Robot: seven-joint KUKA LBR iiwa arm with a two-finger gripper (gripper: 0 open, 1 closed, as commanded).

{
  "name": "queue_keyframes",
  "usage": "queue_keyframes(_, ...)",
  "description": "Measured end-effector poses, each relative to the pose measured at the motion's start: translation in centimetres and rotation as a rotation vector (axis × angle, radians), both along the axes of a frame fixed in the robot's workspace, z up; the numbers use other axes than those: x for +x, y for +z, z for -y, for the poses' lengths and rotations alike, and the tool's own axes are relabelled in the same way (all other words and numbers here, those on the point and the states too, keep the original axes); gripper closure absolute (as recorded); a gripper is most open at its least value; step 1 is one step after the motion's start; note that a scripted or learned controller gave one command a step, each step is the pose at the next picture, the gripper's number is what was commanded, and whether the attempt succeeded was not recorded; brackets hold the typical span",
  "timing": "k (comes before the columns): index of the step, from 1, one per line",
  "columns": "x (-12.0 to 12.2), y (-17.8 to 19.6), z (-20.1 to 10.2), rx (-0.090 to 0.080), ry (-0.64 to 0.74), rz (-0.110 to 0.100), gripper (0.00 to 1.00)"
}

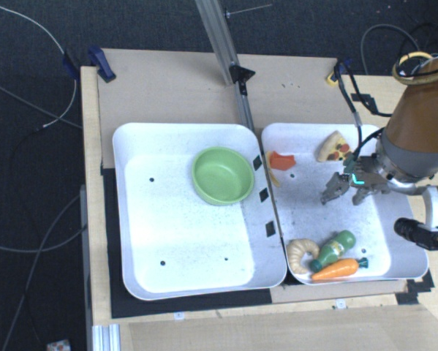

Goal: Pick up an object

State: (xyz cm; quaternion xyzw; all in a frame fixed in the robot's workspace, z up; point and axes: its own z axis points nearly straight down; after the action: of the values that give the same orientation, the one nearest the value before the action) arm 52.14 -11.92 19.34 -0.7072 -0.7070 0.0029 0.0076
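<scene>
While hovering over the right bin (379, 265), hand (345, 190) is spread open w/ nothing held, carrot (335, 269) near.

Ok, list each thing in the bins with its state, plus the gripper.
Green bowl: upright, left bin.
Orange piece: lying, right bin.
Pizza slice: lying flat.
Croissant: lying.
Green bottle: on its side.
Carrot: on its side.
Gripper: open, holding nothing.

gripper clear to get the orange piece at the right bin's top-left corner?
Probably yes. The tool hangs over bare floor in the middle of the right bin, and the orange piece lies alone to its left. Nothing sits between them, though the piece is close to the bin's left wall, which may crowd a finger.
</scene>
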Motion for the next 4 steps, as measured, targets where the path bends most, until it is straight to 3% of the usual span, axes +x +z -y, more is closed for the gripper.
queue_keyframes(1,0.2,0.3,0.0,-0.001,0.000,0.007,0.00)
queue_keyframes(3,0.8,-10.0,-0.2,0.001,-0.001,-0.001,0.00)
queue_keyframes(4,1.0,-8.3,-0.2,0.001,-0.002,0.008,1.00)
